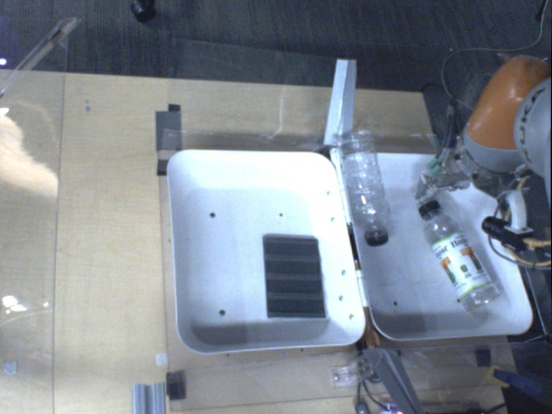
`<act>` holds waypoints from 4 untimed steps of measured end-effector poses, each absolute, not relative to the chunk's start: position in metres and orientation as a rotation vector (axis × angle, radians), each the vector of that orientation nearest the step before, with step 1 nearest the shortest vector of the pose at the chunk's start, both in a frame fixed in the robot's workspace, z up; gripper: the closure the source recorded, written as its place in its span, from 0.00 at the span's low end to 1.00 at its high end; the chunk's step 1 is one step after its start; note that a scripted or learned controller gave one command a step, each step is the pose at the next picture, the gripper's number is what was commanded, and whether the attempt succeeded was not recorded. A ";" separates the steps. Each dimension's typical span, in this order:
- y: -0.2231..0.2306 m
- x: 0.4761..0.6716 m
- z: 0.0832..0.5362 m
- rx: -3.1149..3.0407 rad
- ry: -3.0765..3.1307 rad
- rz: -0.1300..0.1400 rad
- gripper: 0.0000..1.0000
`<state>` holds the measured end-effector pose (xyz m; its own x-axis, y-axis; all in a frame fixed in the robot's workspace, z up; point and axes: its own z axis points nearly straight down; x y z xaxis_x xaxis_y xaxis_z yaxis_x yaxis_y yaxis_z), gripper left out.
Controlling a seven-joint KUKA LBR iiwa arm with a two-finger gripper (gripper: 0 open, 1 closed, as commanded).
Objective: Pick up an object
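Grey KUKA arm (528, 119) with a rounded orange band (504, 102); metallic wrist hardware, black and yellow cables (517, 235) looping beside a white fitting.

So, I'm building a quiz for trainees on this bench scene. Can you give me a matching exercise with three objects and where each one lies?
Objects:
1. black ribbed rectangular block
2. clear unlabelled plastic bottle with black cap
3. clear plastic bottle with printed label

Places:
A. along the right bin's left wall
B. in the left bin
C. middle of the right bin, lying at a slant

Pairs: 1-B, 2-A, 3-C
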<state>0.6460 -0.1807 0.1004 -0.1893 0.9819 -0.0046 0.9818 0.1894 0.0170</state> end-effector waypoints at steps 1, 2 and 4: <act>-0.173 0.640 0.141 1.969 2.438 0.008 1.00; -0.173 0.640 0.141 1.969 2.439 0.008 0.00; -0.194 0.622 0.101 1.892 2.489 0.014 1.00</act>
